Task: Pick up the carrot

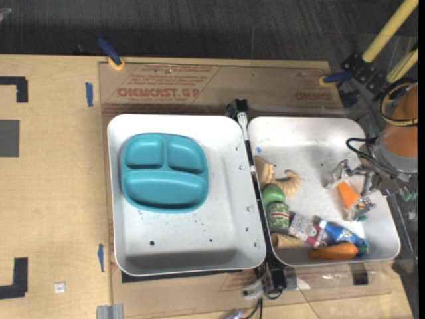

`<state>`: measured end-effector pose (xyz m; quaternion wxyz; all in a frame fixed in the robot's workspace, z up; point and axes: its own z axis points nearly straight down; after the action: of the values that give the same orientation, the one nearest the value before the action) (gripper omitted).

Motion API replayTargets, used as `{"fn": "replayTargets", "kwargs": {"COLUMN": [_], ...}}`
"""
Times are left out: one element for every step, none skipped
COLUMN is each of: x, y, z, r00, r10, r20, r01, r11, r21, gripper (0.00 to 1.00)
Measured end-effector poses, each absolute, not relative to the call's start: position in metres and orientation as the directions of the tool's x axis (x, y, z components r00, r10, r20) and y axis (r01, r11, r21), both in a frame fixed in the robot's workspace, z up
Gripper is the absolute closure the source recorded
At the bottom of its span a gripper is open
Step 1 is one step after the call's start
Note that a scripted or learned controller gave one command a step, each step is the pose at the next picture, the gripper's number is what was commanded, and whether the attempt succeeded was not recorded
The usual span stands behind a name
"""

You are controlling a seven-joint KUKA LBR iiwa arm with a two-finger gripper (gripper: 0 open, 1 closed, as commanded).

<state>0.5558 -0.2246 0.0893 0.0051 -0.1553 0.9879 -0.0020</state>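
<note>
The surface [53, 178] carries two white bins; the left bin [133, 244] holds a teal divided plate [163, 171], and the right bin [312, 135] holds the clutter I work in. My gripper [350, 193] is low at that bin's right side, its fingers closed around a small orange piece, the carrot [348, 194], I judge. Its long axis runs upper-left to lower-right. The grasp looks made; next comes a straight lift. Another orange item [333, 250] lies along the near wall.
</note>
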Motion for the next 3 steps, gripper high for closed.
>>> {"fn": "replayTargets", "kwargs": {"x": [0.527, 0.532, 0.535], "y": [-0.192, -0.191, -0.189], "z": [0.090, 0.104, 0.115], "r00": [-0.965, -0.964, -0.964], "r10": [-0.261, -0.263, -0.265], "r20": [-0.015, -0.028, -0.036], "r01": [-0.261, -0.263, -0.265], "r11": [0.965, 0.965, 0.964], "r21": [-0.005, -0.011, -0.014], "gripper": [0.00, 1.00, 1.00]}}
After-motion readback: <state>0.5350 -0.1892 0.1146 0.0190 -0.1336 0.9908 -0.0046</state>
